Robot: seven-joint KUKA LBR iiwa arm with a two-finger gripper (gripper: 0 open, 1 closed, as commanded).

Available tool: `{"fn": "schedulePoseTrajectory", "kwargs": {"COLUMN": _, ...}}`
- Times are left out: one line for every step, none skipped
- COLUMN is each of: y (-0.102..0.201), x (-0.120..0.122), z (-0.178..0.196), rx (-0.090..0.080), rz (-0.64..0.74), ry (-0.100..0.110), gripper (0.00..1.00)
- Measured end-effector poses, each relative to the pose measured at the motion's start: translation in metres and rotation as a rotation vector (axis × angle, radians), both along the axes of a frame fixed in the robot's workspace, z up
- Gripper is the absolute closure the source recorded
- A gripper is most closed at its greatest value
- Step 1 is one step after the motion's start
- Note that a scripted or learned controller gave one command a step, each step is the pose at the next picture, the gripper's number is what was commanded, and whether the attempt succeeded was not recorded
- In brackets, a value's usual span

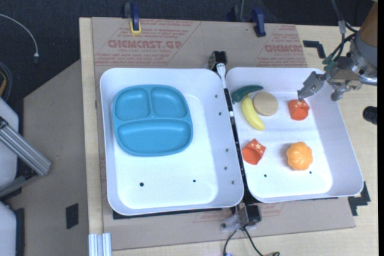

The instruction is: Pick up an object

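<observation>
The fingers [312, 86] are seen spread open, gripping nothing, poised just above a small red object [298, 110] in the right bin [336, 186]. The approach step is judged underway; a descent and closure around it are called for next.

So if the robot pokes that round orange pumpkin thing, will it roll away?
Probably a little. The round orange pumpkin-shaped toy looks bulgy, so a push might wobble or roll it across the smooth right white bin. It looks like light plastic, likely stiff. Its rounded sides could slip from the pincer.
</observation>
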State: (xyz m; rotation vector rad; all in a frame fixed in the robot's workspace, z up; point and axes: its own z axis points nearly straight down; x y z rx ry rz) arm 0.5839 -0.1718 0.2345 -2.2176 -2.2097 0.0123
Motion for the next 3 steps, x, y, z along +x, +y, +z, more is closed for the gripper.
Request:
{"fn": "schedulePoseTrajectory", "kwargs": {"y": 0.001, "x": 0.003, "z": 0.008, "rx": -0.003, "rz": 0.004, "ry": -0.014, "gripper": 0.00}}
{"fn": "schedulePoseTrajectory", "kwargs": {"y": 0.008, "x": 0.007, "z": -0.038, "rx": -0.001, "rz": 0.004, "ry": -0.010, "gripper": 0.00}}
{"fn": "schedulePoseTrajectory", "kwargs": {"y": 0.005, "x": 0.006, "z": -0.100, "rx": -0.001, "rz": 0.003, "ry": -0.009, "gripper": 0.00}}
